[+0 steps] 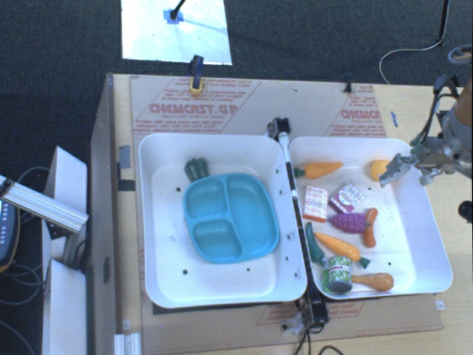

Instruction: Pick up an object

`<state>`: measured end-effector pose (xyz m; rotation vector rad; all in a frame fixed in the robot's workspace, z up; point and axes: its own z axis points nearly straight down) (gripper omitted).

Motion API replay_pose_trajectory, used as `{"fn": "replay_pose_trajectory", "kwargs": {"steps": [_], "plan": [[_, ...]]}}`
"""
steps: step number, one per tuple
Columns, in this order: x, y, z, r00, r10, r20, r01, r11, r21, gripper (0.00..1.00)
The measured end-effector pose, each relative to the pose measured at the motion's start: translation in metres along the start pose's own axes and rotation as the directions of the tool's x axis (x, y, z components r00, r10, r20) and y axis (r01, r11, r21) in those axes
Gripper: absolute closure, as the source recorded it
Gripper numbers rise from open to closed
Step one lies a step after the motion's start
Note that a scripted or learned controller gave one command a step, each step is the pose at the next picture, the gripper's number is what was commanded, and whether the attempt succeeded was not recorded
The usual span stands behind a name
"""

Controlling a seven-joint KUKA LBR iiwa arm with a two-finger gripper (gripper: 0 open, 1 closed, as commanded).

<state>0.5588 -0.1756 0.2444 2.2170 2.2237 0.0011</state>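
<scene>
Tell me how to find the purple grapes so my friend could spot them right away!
Look at the right bin, the one crowded with toy food. Near its middle, just below a small purple-and-white packet, lies the bunch of grapes. It is the only bumpy, all-purple thing there, while the carrots next to it are smooth and orange.

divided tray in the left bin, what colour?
Light blue. The tray has three compartments, clearest in the camera view looking down on the bins.

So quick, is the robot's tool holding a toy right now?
Tool: over the right bin's top corner, beside a yellow toy. Open or closed cannot be told; no toy seen in it.
</scene>
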Motion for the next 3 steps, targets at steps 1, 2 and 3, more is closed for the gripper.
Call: {"fn": "replay_pose_trajectory", "kwargs": {"steps": [1,2,3], "plan": [[-0.031,0.083,0.091,1.000,-0.001,0.000,0.001,1.000,0.003,0.00],[-0.030,0.110,0.161,1.000,-0.002,-0.002,0.002,1.000,0.002,0.00],[-0.031,0.111,0.148,1.000,-0.006,0.002,0.006,1.000,-0.005,1.00]]}}
